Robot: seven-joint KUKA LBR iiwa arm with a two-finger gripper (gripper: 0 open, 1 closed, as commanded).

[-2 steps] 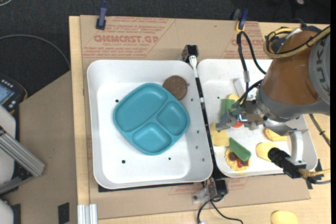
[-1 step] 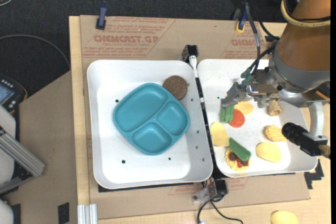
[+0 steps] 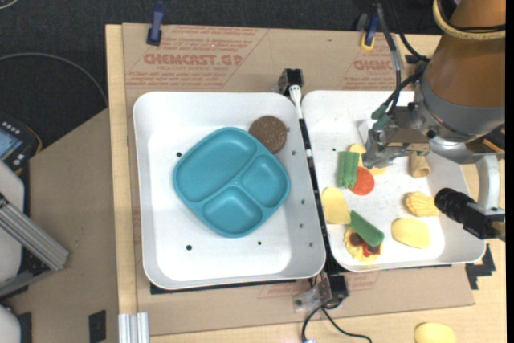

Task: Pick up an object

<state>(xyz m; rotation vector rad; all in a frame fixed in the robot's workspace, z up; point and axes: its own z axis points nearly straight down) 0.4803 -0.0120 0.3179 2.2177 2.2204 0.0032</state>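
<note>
Green block (image 3: 347,169) lies just beside pincer (image 3: 376,159).

- We look down at a slant from one fixed camera above the bench (image 3: 120,173).
- Both bins (image 3: 152,197) fit; the arm (image 3: 470,68) enters from the right.

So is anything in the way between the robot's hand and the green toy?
Nothing visible is. The gripper hangs in the right bin, just right of the upright green piece. An orange-red piece lies just below the green one, not between them.
</note>
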